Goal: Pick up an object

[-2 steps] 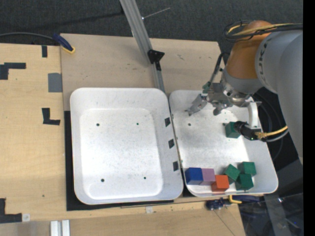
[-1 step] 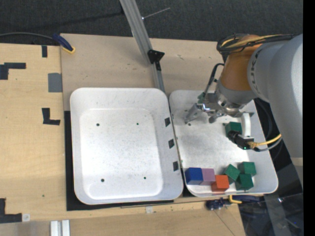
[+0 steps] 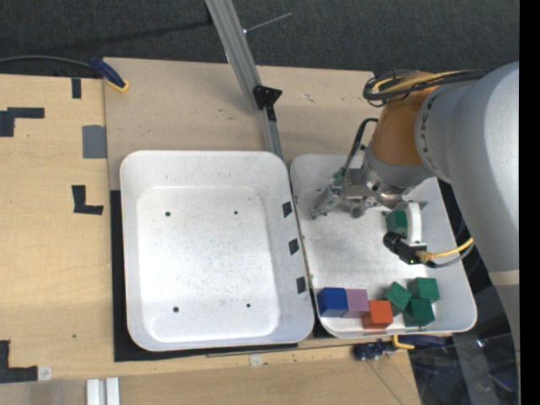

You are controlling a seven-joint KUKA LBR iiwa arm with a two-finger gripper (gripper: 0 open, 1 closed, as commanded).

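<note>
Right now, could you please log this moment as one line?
tool over right bin | blocks untouched at near edge | nothing visibly held

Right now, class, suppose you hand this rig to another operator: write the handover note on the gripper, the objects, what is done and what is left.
Gripper: low over the upper part of the right bin; whether it is open or shut cannot be told, and nothing is visibly held.
Objects: blue block, purple block, orange block and green blocks are clustered along the right bin's near edge. Another green piece lies beside the wrist.
Left bin: white, speckled floor.
Done: no pick visible.
Left: grasp and lift one object.
</note>
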